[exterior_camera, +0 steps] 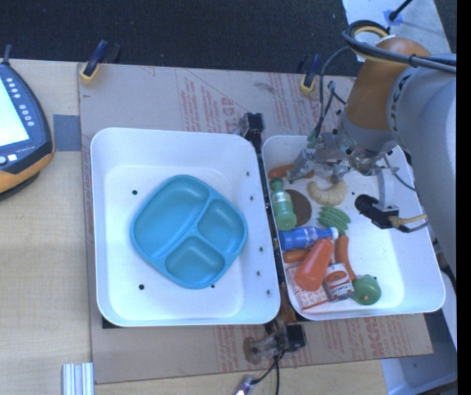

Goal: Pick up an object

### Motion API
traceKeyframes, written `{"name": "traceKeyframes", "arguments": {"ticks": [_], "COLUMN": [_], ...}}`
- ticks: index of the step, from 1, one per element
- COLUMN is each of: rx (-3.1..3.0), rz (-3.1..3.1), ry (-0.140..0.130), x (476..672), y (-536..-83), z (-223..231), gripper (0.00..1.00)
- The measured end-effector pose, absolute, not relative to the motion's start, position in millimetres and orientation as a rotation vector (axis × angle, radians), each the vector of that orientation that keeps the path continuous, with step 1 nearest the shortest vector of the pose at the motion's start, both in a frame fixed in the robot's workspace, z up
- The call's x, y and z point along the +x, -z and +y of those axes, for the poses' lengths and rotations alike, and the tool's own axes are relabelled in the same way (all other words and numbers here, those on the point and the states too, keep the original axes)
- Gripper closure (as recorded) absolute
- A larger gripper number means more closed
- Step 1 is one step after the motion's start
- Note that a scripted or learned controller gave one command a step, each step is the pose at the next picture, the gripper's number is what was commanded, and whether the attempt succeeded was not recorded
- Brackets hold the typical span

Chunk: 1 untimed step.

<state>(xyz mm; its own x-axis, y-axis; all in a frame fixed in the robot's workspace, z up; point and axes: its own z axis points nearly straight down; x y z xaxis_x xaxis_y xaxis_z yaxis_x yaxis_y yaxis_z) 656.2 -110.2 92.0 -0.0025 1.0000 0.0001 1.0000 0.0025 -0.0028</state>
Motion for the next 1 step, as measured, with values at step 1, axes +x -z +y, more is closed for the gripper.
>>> {"name": "traceKeyframes", "arguments": {"ticks": [1], "rx": [-2.215], "rz": [-2.22], "ry": [-0.01], "x": [655.2], "y": [-91.6], "z": [-96.3], "gripper": [0.0]}}
